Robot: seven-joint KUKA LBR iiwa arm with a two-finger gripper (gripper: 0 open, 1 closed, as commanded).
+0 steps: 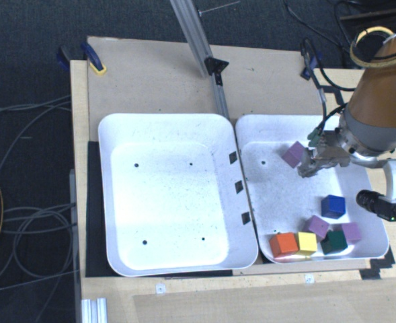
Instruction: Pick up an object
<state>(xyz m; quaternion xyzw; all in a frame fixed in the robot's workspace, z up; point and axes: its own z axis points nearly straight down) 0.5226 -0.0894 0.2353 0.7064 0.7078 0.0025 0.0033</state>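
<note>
Camera view: the gripper (310, 165) hangs low in the right bin (265, 180), just beside a purple block (294, 154) at that bin's upper middle; whether they touch is unclear, and I cannot tell how the gripper is set. Near the bin's lower edge lie a blue cube (333, 206), orange cube (284, 243), yellow cube (307, 242), green cube (333, 242) and two more purple ones (317, 225). The left bin (117, 133) sits alongside.

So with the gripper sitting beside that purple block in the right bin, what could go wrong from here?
The gripper sits at the side of the purple block, not over it, so closing may only nudge the block away. The block also looks tilted, which could let it slip. The other blocks are crowded together at the right bin's near edge, so a retry there might catch two.
</note>
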